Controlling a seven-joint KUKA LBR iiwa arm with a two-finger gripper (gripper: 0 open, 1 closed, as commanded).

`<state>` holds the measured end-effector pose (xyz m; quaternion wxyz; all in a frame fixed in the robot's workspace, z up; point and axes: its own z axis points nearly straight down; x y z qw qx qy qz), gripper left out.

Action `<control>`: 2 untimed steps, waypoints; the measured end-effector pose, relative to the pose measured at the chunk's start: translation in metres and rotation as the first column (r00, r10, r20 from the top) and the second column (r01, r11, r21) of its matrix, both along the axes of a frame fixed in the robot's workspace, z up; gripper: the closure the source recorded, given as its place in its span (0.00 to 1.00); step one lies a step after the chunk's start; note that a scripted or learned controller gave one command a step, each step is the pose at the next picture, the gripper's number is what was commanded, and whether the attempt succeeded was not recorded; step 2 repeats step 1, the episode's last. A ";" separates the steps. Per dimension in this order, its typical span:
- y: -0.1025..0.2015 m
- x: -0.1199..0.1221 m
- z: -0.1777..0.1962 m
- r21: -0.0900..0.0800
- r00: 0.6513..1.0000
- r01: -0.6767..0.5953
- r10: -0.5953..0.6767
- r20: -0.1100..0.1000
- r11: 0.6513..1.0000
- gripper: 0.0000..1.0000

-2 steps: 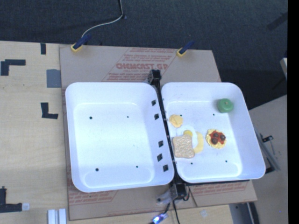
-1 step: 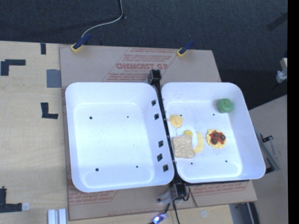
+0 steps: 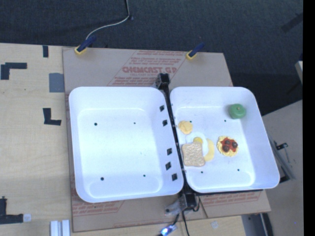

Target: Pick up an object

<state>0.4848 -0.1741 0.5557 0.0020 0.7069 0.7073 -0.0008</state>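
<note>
The right bin (image 3: 256, 176) holds several small toy foods. A green round piece (image 3: 237, 111) lies near its far right corner. A small tart with red berries (image 3: 228, 145) sits right of the middle. Near the bin's left wall lie a small yellow piece (image 3: 185, 127), a tan slice of toast (image 3: 193, 154) and a pale yellow banana-like piece (image 3: 208, 150) that touches the toast's right side.
The left bin (image 3: 78, 132) adjoins the right one along a row of black clips (image 3: 169, 151). Both rest on a cardboard sheet (image 3: 147, 68) held by two blue-and-yellow clamps (image 3: 84, 44). A cable (image 3: 123, 14) runs across the dark floor behind.
</note>
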 end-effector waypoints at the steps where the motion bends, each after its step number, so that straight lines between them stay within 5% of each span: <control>1: 0.000 0.000 0.000 0.000 1.000 0.000 0.000 -0.001 1.000 0.00; 2: 0.000 0.000 0.000 0.000 1.000 0.000 0.000 -0.001 1.000 0.00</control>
